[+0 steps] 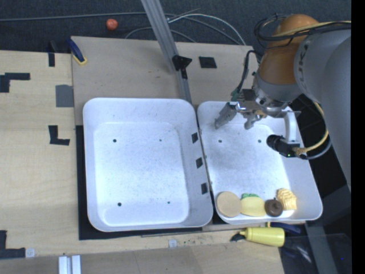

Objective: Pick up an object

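Item 1: the gripper [235, 119], metal and dark-jointed, is hanging over the far left corner of the right bin [251, 158]. Its 2 fingers are standing spread apart, 1 grey finger [223, 116] slanting down to the left, the other nearer the wrist, and nothing is sitting between them. The arm [319, 67] is reaching in from the right edge of the surface, smooth grey casing with a glossy orange band [283, 50] above the wrist, and black and yellow cables are looping round it.

Item 2: the right bin, shallow white plastic with rounded corners, is showing a lightly speckled floor. 4 small objects are lying in a row along its near edge: a flat round tan disc [228, 204], a smooth pale yellow lump [252, 206] with a green piece [249, 197] just behind it, a dark brown round piece [274, 208], and a ridged yellow piece [286, 198] at the near right corner. All are lying well apart from the gripper.

Item 3: the left bin [142, 164], same white plastic, is touching the right bin along 1 side.

Item 4: a yellow cylindrical object [263, 236] with a dark tip is lying on the surface just beyond the right bin's near edge.

No readable writing is showing on any item.
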`<state>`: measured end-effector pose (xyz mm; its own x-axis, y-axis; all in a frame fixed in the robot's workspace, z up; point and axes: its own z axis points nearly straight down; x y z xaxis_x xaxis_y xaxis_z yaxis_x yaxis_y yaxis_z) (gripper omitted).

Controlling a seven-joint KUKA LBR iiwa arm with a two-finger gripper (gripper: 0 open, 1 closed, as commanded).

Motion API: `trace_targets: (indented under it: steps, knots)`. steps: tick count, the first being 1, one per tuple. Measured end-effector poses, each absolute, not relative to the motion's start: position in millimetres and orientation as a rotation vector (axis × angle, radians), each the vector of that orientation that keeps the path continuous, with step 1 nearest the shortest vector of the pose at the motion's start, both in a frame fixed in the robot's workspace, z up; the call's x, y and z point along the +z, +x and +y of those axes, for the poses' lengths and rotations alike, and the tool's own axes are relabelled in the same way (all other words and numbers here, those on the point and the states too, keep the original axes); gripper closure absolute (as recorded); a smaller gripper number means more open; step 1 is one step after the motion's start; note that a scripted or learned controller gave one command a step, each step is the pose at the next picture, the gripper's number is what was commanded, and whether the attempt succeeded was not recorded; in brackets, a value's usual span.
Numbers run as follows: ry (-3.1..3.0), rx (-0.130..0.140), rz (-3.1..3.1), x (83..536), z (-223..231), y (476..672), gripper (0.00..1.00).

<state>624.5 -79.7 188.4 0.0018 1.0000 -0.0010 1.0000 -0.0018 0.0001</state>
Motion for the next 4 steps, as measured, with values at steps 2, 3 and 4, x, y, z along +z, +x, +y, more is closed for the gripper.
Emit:
trace_targets:
  steps: [2,3,4]
  knots:
    - [2.222,-0.002,2.222,111.4,-125.8,639.5,0.0]
    - [2.224,0.0,2.219,89.7,-146.3,559.8,0.0]
    - [2.219,0.001,2.219,100.7,-146.0,561.2,1.0]
